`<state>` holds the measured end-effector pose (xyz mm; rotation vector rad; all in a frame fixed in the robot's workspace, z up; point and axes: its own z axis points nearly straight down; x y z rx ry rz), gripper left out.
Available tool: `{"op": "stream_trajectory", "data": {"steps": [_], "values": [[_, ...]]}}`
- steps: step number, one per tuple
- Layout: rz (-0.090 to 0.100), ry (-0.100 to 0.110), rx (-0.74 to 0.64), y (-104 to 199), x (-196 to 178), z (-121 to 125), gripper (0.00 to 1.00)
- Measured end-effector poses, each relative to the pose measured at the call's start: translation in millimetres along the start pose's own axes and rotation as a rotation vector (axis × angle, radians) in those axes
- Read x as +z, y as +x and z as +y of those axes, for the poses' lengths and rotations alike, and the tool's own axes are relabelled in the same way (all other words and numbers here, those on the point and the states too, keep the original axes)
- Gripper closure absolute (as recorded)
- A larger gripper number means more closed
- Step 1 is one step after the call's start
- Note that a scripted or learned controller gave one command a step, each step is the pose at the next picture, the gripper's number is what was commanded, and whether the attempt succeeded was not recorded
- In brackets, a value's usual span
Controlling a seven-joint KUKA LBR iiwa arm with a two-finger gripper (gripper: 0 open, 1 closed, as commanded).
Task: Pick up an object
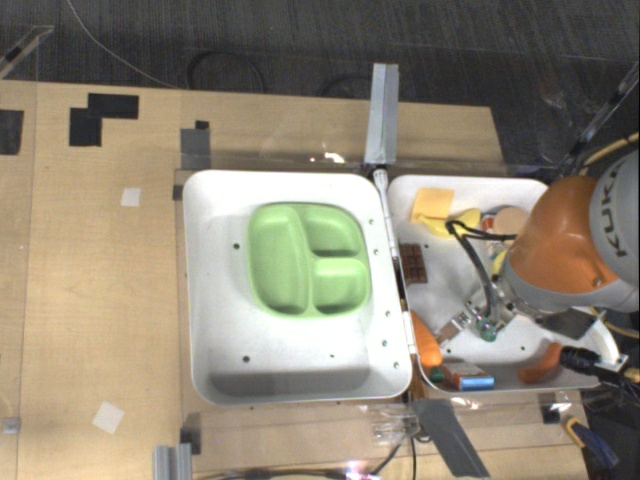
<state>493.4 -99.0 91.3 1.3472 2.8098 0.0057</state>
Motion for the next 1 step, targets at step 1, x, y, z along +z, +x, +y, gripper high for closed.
{"op": "stream_trajectory", "data": {"steps": [1], "values": [[0.011,0.008,0.033,-53.4,-51.1,-21.8,0.00]]}}
